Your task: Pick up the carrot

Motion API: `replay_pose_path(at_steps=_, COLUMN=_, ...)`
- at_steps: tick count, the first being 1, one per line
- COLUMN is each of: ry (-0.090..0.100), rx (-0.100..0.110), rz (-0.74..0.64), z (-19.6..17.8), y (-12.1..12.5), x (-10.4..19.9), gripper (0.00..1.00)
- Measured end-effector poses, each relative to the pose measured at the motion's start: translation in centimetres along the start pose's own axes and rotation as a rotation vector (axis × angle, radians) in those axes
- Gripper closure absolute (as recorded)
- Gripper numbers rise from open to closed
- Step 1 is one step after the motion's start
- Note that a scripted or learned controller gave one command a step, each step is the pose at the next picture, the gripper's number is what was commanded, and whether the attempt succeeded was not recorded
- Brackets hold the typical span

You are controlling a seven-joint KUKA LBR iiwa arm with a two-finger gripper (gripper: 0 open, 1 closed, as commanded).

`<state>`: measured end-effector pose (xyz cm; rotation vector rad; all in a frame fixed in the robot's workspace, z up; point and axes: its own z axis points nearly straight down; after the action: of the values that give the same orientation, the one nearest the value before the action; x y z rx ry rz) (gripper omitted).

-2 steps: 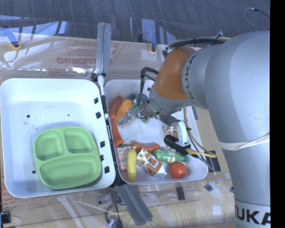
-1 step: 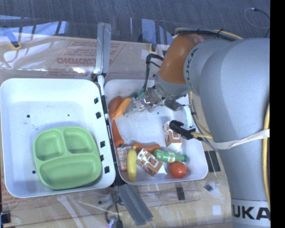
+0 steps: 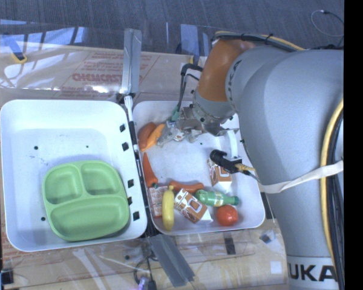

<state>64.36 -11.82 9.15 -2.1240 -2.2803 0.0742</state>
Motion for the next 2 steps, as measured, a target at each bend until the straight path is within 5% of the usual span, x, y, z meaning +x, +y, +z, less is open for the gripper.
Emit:
replay_pose_path(at_steps=1, ry=0.007, rx=0.005, rz=0.295, z=0.5, y=-0.1, x=0.6, gripper=0.0)
replay_pose_path(at_steps=2, ry=0.029, rx=-0.016, rz=0.519, z=0.5, y=0.0, x=-1.8, gripper=0.0)
